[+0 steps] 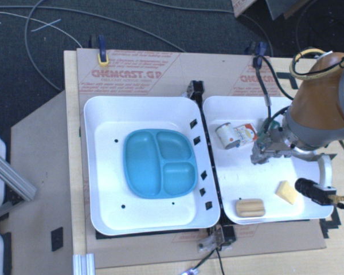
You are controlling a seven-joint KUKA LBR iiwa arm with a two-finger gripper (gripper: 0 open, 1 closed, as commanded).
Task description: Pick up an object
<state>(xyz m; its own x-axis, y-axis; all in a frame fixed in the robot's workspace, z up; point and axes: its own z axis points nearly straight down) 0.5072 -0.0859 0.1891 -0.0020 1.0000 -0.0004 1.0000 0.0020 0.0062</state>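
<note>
Surface (132, 67): a pale board with red lettering, clamped at its far edge, carrying two shallow white bins side by side.
Left bin (97, 113): a shallow white plastic bin toward the surface's left edge; a light-blue plastic plate with three compartments (160, 163) lies flat near its middle, untouched.
Right bin (235, 182): a shallow white plastic bin toward the surface's right edge, holding the three loose candidates for the pick.
Can (235, 136): a small silver can with a red-and-white label, on its side near the right bin's far-left corner, resting on the bin floor.
Tan block (250, 208): a rounded tan, bread-like block near the right bin's near edge, lying free.
Yellow wedge (286, 192): a pale yellow wedge-shaped piece toward the right bin's near-right corner, lying free.
Pincer (262, 153): low over the right bin, just right of the can; whether it is spread or pressed together cannot be told, and no object is seen within it.
Arm (318, 105): grey with an orange band, entering over the surface's right edge.
Progress: approach made; judged from these positions, no object is lifted. Grasp and lift remain.
</note>
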